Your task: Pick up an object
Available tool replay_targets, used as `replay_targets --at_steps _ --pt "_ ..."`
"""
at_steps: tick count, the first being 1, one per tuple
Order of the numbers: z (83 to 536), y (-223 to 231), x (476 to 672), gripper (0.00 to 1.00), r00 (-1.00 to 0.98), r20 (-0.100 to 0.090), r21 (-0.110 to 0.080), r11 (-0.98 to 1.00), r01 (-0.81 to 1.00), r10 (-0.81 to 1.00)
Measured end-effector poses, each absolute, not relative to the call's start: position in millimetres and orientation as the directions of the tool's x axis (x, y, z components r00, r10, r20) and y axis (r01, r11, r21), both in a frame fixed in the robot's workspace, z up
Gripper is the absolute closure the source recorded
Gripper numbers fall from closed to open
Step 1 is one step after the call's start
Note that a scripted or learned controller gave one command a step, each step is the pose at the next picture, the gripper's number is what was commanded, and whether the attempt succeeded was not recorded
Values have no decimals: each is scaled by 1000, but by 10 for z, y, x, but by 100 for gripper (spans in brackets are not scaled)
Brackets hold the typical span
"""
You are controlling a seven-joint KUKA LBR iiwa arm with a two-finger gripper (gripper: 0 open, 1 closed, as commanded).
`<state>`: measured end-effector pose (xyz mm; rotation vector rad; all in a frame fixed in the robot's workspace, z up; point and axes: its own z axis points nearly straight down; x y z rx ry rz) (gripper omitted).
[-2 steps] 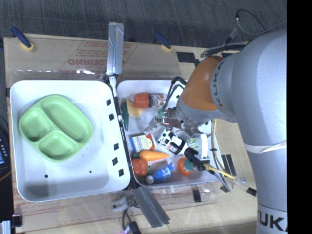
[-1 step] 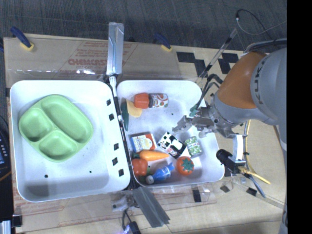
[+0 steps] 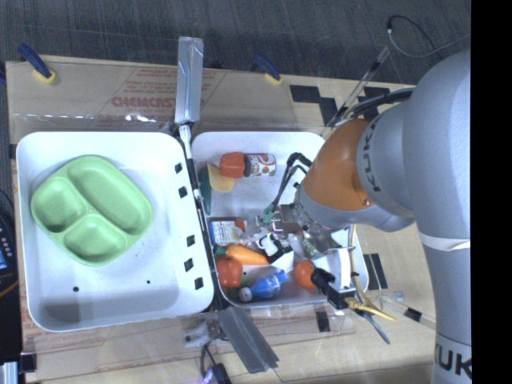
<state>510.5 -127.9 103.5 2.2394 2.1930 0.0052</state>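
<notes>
The right bin (image 3: 264, 141) holds a heap of small things. A bottle with an orange cap (image 3: 245, 166) lies at its far side, next to a yellow piece (image 3: 221, 183). Toward the near side lie an orange carrot shape (image 3: 246, 255), a red round fruit (image 3: 229, 273), a blue bottle (image 3: 269, 284), an orange ball (image 3: 304, 274) and a small printed carton (image 3: 225, 232). My gripper (image 3: 278, 229) is low in the middle of this bin, right above the clutter between the carton and the orange ball. The wrist hides what is beneath it.
The left bin (image 3: 56, 306) holds a green divided plate (image 3: 90, 208) in its far left part. A grey divider (image 3: 189, 78) stands up between the bins at the back. The arm's orange band (image 3: 340, 178) overhangs the right bin's right side.
</notes>
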Motion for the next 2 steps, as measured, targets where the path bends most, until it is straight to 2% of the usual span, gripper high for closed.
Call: replay_targets --at_steps 1,2 --pt "1129 -1261 5110 100 13 -1 5 -13 1000 1000" --pt "2226 -800 4839 100 -71 1 0 71 998 998"
